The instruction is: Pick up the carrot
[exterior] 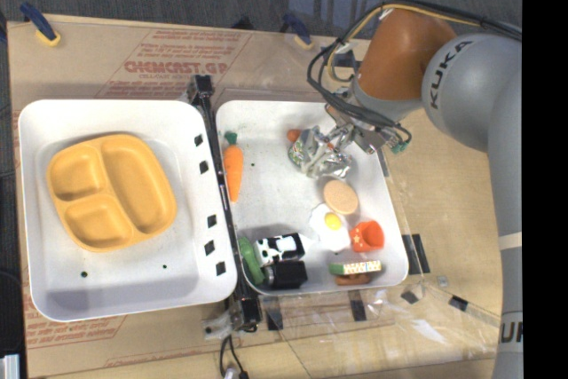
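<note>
The carrot point(232, 170) lies along the left wall of the right bin point(266, 124), green top toward the far edge, with bare white floor beside it on its right. That bin's near corners hold a toy cow point(284, 248), a fried egg point(329, 225) and a red cup point(367, 235). The left bin point(35, 191) holds a yellow divided plate point(110, 191). The claw point(321, 151) hangs low at the bin's far right, well apart from the carrot; whether it is open I cannot tell.

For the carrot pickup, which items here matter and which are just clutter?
Matters: carrot, end effector, right bin.

Clutter: yellow divided plate in left bin, fried egg, orange cup, black-and-white toy cow, tan disc.
</note>
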### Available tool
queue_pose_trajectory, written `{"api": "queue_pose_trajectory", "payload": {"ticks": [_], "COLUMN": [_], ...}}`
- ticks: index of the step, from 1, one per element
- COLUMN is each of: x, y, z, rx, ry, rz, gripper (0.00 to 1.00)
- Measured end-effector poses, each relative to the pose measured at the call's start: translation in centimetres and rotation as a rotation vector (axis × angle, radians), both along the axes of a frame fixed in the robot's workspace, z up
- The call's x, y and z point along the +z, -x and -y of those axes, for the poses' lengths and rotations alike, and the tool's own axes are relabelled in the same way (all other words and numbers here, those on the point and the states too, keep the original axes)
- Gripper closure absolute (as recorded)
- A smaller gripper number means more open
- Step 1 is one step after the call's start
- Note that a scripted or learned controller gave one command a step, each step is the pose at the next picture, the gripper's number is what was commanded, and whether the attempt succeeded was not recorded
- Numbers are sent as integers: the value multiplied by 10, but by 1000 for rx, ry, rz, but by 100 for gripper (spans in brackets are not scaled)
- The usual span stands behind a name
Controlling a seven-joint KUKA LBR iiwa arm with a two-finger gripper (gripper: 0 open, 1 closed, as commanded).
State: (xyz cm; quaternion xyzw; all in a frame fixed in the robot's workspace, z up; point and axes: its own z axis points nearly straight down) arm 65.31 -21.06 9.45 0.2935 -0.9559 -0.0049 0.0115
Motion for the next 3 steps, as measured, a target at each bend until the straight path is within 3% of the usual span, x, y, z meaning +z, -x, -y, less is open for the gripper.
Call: {"api": "queue_pose_trajectory", "payload": {"ticks": [1, 2, 3], "x": [0, 4, 20], "y": [-5, 53, 136], "z": [0, -2, -1], "rx": [-2, 374, 641], "ry": [4, -4, -8], "rz": [28, 24, 23], "gripper": [0, 0, 0]}}
